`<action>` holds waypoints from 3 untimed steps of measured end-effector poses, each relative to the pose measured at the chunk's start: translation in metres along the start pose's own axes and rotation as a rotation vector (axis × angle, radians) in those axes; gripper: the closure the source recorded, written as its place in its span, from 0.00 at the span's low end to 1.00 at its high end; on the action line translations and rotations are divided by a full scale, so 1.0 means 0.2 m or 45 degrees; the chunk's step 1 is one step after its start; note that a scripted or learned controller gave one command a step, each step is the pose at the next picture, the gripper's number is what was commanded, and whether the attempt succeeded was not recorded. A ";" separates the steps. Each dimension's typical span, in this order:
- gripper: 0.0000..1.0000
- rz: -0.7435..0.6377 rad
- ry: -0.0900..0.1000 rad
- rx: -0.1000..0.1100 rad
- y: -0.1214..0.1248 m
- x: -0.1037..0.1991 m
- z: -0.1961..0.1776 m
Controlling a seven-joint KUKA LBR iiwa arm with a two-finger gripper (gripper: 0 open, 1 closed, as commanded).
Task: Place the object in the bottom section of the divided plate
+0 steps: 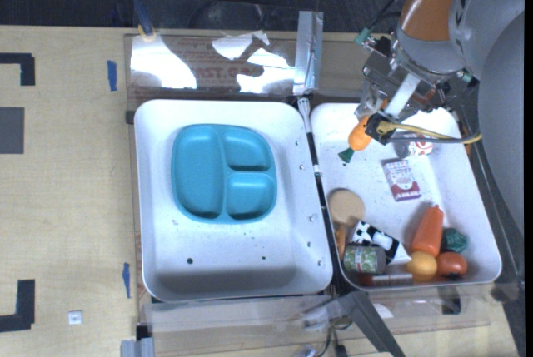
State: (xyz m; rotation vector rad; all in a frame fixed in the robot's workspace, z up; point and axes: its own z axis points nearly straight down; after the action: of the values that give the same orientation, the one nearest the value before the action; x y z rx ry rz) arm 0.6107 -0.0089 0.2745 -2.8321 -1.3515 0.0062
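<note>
**Small orange carrot in the gripper over the right bin; blue plate lies bare in the left bin**

In the left shallow white bin [158, 260] lies the turquoise-blue divided plastic plate [223, 172], flat on the bin floor and slightly toward the far side. It has one long section on its left and two smaller sections on its right, one above the other in the view.

Across the divider, the right shallow white bin [466, 180] holds the clutter. Near its left wall sits a round tan wooden spoon-like piece [346, 203], with a black-and-white toy [371, 235] and a small green-labelled can [364, 260] just below it. A flat red-and-white card [402, 179] lies mid-bin. At the near right corner cluster an orange-red bottle-shaped toy [427, 229], a dark green piece [455, 240], a yellow-orange ball [423, 265] and a red ball [452, 264].

Above the far left part of this bin, the arm's two-finger gripper [372, 119] is closed on a small orange toy carrot with a green tip [356, 139], which hangs tilted from the fingers, green end down-left, well apart from the plate.
</note>
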 end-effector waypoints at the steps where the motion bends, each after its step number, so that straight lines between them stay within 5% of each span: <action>1: 1.00 0.319 -0.003 0.002 -0.12 0.13 0.19; 2: 1.00 0.763 0.002 -0.002 -0.24 0.40 0.39; 3: 1.00 0.822 0.014 -0.003 -0.65 0.68 0.11</action>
State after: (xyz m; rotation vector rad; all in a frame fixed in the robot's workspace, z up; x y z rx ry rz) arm 0.5953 0.1791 0.2530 -3.1134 -0.3829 -0.0087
